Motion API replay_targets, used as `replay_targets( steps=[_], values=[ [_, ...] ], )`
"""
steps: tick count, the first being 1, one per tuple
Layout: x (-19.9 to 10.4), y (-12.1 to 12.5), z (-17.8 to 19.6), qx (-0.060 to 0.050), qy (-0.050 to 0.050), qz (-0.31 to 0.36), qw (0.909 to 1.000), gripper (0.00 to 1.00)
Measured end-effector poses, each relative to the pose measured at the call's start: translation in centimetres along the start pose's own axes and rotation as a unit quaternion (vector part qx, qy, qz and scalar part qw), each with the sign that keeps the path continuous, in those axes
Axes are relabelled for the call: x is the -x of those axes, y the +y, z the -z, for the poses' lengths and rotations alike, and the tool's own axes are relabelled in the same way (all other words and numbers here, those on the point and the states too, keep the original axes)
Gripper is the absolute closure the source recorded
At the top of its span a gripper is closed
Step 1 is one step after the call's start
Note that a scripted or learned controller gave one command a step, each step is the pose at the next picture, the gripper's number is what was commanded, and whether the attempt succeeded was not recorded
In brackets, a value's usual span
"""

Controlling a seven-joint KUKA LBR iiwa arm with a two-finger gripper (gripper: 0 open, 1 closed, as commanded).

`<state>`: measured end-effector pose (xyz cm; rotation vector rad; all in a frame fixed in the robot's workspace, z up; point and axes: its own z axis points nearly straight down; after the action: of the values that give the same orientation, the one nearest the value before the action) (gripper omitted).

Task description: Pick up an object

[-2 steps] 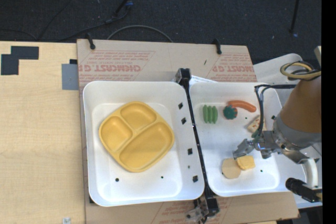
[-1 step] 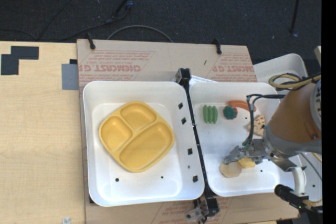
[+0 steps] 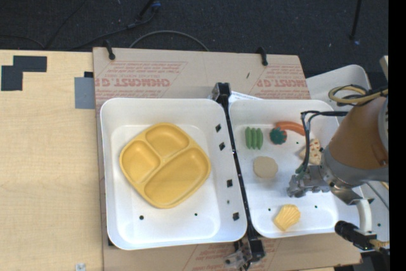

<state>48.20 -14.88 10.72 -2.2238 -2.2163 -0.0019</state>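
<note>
A: Start at the near edge and place everything off the beige round disc in the right bin.

B: Nearest the camera is the yellow shell-shaped piece, which lies toward the front rim, below the disc and a little right of it. Level with the disc and just right of it is the gripper, low over the bin floor. It hangs from the grey arm with the orange band, which reaches in from the right.

A: Does the gripper have anything?

B: I see nothing between its fingers, and I can't tell how wide they stand; that part is a dark tangle.

A: What lies farther back?

B: Behind the disc is a green ribbed piece. Right of that is a dark teal lump touching an orange carrot-like piece. A pale speckled bit sits beside the arm's wrist. Well left of the disc, in the left bin, lies the yellow divided plate.

A: Which step is this, then?

B: I judge it's the approach, with no grasp yet made. The disc and the shell are the closest candidates. The next move calls for centring over one of them, lowering until the fingers straddle it, closing, then lifting straight up.
</note>
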Motion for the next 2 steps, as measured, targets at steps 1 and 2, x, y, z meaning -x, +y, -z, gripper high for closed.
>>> replay_targets(
  steps=[1,2],
  values=[
    [0.5,0.5,4.4,0.001,-0.001,0.002,1.0,1.0],
    [0.5,0.6,9.6,0.001,-0.001,0.003,1.0,1.0]
  ],
)
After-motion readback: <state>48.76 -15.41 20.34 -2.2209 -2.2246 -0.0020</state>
